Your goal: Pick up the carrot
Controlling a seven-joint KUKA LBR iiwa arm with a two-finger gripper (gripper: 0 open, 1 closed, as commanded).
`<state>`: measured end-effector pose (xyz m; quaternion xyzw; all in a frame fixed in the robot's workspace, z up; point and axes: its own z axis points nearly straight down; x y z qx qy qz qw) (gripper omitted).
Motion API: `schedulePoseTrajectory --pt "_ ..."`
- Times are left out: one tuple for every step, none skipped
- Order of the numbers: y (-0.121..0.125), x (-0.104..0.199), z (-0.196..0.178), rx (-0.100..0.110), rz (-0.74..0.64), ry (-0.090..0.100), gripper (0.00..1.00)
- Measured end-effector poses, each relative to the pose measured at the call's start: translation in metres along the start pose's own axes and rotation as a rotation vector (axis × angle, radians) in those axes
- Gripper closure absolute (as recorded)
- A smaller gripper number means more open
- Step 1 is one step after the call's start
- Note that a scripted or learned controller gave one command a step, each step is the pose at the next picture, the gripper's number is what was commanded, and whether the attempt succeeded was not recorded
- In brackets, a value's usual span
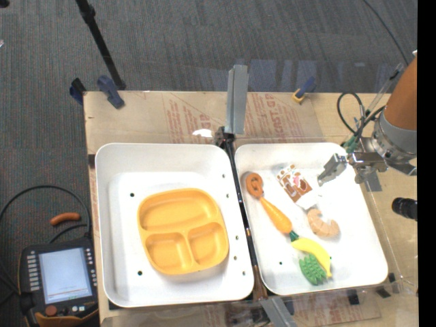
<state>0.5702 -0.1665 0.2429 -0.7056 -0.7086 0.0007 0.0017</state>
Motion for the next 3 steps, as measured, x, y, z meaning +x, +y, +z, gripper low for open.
schedulePoseTrajectory --pt "-0.033 0.042 0.154 0.001 -0.188 0.001 0.0" --pt "-0.034 0.039 0.146 0.003 -0.178 0.002 1.0" --pt "-0.026 0.092 0.05 0.001 0.019 -0.001 1.0"
